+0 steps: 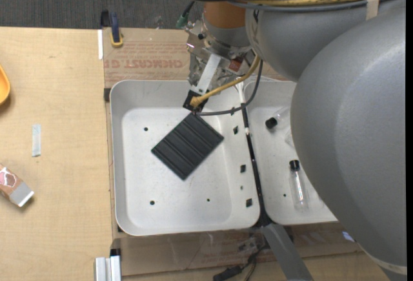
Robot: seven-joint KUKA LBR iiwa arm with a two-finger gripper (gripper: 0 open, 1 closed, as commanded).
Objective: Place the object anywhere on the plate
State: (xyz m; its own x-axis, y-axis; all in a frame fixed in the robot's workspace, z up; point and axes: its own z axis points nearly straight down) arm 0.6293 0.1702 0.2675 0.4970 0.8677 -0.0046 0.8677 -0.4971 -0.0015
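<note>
My gripper [216, 53] hangs over the back edge of the left bin [119, 144], near the black plate [188, 145]. Honestly I can't tell if it's open or gripping anything.

Black ribbed plate [188, 145] lies flat, turned diagonally, in left bin [135, 202]. Clear black-capped vial [297, 185] lies in right bin [274, 170].

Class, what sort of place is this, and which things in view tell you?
Probably a robotics test bench: a grey robot arm reaches over two shallow white bins, one holding a black ribbed plate.
</note>
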